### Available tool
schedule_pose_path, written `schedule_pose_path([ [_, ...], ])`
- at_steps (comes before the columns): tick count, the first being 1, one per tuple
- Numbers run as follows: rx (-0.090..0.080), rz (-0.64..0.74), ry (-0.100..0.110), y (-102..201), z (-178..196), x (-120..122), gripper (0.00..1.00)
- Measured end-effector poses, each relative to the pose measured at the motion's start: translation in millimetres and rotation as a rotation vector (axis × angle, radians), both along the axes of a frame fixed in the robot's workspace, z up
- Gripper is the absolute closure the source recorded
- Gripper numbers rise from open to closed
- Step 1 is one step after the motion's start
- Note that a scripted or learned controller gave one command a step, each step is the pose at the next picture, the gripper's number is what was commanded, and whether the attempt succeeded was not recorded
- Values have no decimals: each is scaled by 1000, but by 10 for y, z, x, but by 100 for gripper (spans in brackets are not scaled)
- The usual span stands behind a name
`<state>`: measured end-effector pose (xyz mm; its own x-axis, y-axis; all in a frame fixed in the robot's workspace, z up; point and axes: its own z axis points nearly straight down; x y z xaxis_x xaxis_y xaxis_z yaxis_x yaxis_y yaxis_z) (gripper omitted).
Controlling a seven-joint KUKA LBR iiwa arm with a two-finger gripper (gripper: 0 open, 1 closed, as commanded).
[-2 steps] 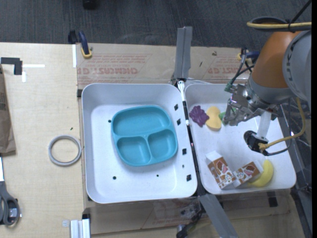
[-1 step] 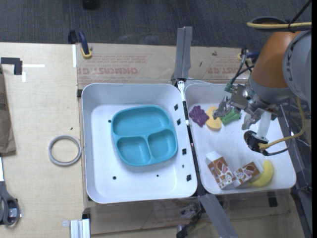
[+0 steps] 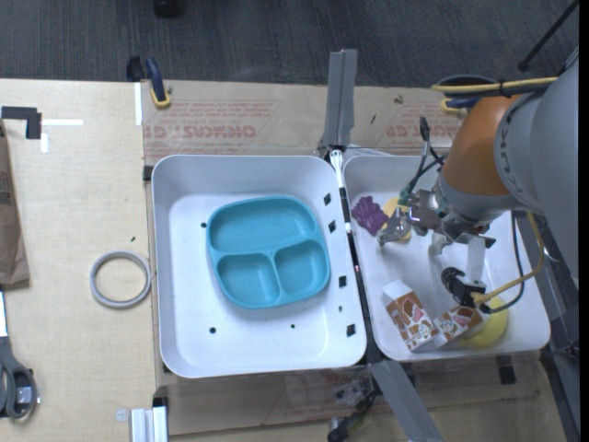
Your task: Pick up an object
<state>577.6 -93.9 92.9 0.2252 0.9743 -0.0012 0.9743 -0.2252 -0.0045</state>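
**Gripper low in the right bin, grape cluster just to its left**

Nearest sat the carton (image 3: 408,315) and banana (image 3: 488,328). Farther back, the gripper (image 3: 398,231) hung low; its state I couldn't tell. The purple grapes (image 3: 369,214) lay just leftward, almost touching it.

**Colours on the bench**

The two bins (image 3: 175,274) are plain white, and the left one carries small black dots on its floor. In it lies a turquoise divided tray (image 3: 269,251), one even shade all over. In the right bin a purple object (image 3: 369,214) sits beside a small yellow piece (image 3: 390,208). A carton (image 3: 409,316) shows brown and white with a red-brown printed pattern; next to it lies a yellow object (image 3: 488,330). The arm (image 3: 543,145) is grey with an orange band (image 3: 479,145). The bench (image 3: 74,210) is pale tan wood; the cardboard (image 3: 239,122) behind the bins is brown with red lettering. A tape ring (image 3: 121,278) is light grey.
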Motion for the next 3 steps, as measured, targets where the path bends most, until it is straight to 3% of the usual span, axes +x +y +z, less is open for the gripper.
schedule_pose_path([
  [1,-1,172,-4,-172,-12,620,0],
  [2,6,794,13,-226,-12,732,0],
  [3,0,786,-6,-78,3,524,0],
])
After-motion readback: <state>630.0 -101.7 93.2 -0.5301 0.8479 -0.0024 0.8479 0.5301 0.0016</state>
